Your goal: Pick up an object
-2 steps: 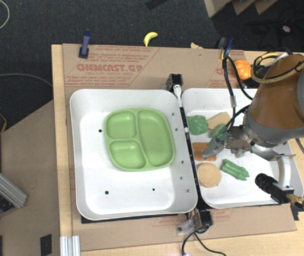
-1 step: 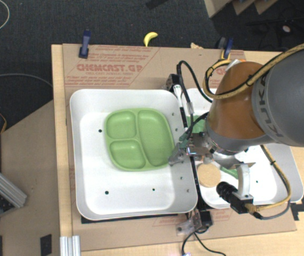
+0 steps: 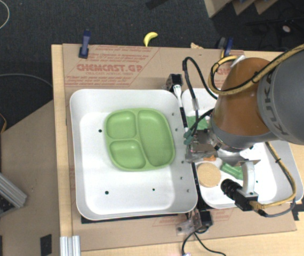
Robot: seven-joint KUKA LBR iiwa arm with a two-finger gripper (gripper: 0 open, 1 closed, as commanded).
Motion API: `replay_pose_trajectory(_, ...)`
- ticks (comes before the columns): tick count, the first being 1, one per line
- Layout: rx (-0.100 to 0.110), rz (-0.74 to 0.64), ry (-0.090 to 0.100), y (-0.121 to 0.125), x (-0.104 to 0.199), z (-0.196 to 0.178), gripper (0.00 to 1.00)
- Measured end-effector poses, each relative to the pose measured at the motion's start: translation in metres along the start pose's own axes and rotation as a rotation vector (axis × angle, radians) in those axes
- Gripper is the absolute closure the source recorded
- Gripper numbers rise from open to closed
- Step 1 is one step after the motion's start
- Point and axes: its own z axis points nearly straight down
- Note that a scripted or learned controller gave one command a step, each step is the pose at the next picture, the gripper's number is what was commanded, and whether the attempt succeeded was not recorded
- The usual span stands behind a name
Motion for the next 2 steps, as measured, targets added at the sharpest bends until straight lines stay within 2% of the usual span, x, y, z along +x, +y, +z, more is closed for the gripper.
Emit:
replay_pose_trajectory(1, -0.02, -0.008, 0.005, 0.0016, 0.0443, -0.1628, 1.0)
replay_pose_trajectory(2, -0.004, -0.002, -0.002, 0.0003, 0.0413, -0.1639, 1.0)
